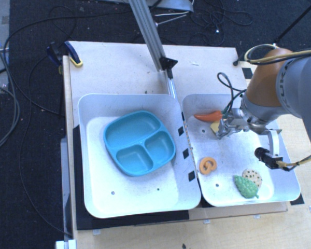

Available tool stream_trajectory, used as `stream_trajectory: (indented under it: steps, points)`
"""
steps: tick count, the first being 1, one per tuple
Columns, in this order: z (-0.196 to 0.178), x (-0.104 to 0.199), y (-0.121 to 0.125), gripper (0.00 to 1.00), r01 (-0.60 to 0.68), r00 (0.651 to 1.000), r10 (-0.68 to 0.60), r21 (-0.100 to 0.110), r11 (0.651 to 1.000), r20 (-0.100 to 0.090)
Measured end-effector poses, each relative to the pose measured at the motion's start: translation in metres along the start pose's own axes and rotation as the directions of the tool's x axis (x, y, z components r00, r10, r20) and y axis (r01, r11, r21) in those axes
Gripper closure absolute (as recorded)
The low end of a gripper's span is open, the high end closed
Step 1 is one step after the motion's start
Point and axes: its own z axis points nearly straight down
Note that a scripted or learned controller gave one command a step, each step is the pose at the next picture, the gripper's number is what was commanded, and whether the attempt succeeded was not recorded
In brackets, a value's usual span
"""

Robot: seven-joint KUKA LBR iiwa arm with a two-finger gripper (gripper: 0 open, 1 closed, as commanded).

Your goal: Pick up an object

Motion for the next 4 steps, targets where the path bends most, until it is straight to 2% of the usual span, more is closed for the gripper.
stream_trajectory:
  steps: [2,4]
  points:
    - [-0.109,-0.007,0.012,1.00,0.003,1.000,-0.003,-0.003,1.000,-0.001]
    - [-0.122,0.110,0.008,1.00,0.009,1.000,-0.009,0.005,1.000,-0.006]
